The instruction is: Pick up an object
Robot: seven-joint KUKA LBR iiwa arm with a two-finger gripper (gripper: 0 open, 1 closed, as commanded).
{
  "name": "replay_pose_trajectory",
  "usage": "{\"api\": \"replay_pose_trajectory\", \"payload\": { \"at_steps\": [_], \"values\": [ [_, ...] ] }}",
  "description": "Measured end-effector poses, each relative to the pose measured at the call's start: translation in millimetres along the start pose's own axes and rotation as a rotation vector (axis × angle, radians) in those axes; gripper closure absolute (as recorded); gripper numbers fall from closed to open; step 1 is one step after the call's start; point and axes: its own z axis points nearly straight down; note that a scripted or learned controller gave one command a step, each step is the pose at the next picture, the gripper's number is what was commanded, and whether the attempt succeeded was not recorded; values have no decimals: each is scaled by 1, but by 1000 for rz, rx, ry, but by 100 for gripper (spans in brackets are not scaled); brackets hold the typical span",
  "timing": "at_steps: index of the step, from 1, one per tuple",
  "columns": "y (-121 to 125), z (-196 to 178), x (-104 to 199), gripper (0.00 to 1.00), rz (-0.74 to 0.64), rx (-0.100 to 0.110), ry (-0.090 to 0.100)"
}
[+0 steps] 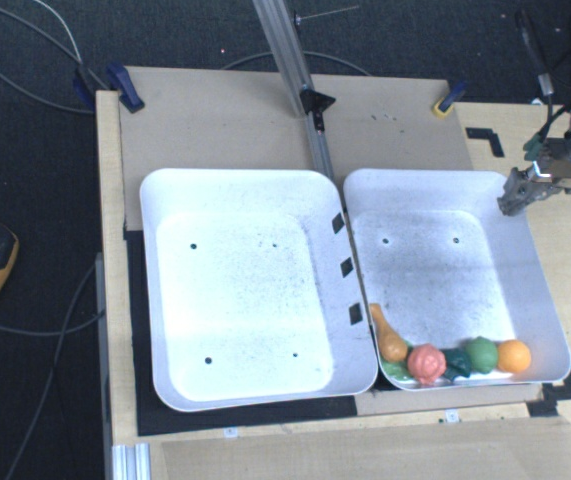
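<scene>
Hovering at the right bin's (525, 268) far right rim: claw (514, 202), can't tell its state, nothing visibly in it. Bin floor under it is bare, plenty of room. All four items are jammed along the near wall: carrot-like orange piece (388, 336), long axis running far-left to near-right; pink ball (426, 363); green ball (481, 353); orange ball (514, 356). Left bin (170, 193) adjoins on the tabletop (215, 118).

Tan bench (215, 103), two white bins (245, 193)

Robotics lab: clamped bench (215, 118), white bins (235, 193), cables (35, 28) across dark floor.
</scene>
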Motion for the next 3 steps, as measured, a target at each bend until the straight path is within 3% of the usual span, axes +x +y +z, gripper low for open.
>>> {"api": "replay_pose_trajectory", "payload": {
  "at_steps": [3],
  "values": [
    [-47,10,150,100,-3,3,2]
  ]
}}
